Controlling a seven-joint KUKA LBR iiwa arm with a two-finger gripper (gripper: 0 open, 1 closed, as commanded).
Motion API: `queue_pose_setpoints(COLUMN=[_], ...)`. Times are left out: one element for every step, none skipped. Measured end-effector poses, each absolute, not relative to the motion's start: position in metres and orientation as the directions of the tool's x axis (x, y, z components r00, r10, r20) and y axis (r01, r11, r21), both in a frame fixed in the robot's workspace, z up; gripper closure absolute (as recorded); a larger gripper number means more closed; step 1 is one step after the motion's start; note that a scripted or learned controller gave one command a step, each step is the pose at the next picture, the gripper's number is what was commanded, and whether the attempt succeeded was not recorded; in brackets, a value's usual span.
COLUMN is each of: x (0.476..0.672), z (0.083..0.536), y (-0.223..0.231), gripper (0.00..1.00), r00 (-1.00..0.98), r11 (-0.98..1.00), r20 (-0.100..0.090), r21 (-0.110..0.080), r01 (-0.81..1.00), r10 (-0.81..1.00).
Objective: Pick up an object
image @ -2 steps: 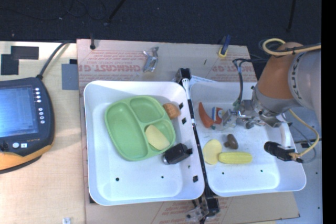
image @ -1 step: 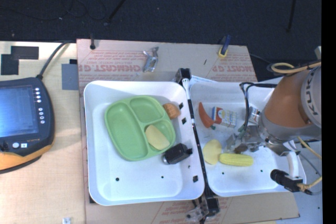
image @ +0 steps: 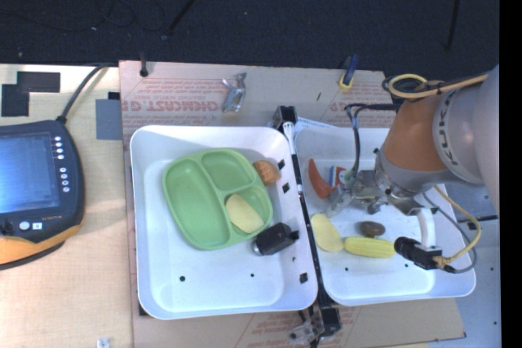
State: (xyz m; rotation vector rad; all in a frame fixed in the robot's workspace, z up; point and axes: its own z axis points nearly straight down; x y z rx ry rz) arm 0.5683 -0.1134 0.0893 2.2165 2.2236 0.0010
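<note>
Pincer (image: 352,193) is seen low in the right bin (image: 457,285), near the red object (image: 319,178); whether it is open or closed cannot be told. Nothing is seen lifted. The pick is judged not yet done.

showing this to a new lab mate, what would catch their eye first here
The green divided plate in the left bin, with a pale yellow piece lying in it. Next, the grey arm with its orange band reaching into the right bin, above a yellow corn cob.
</note>
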Motion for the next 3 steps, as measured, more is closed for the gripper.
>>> queue_pose_setpoints(x=[0.644,0.56,0.512], z=[0.089,0.089,0.09], y=[-0.16,-0.217,-0.139], gripper=[0.0,0.0,0.0], r00=[-0.007,0.005,-0.001], r11=[0.007,-0.005,0.001], r20=[0.005,-0.001,0.0], r21=[0.006,-0.002,0.003], r01=[1.0,1.0,1.0], r10=[1.0,1.0,1.0])
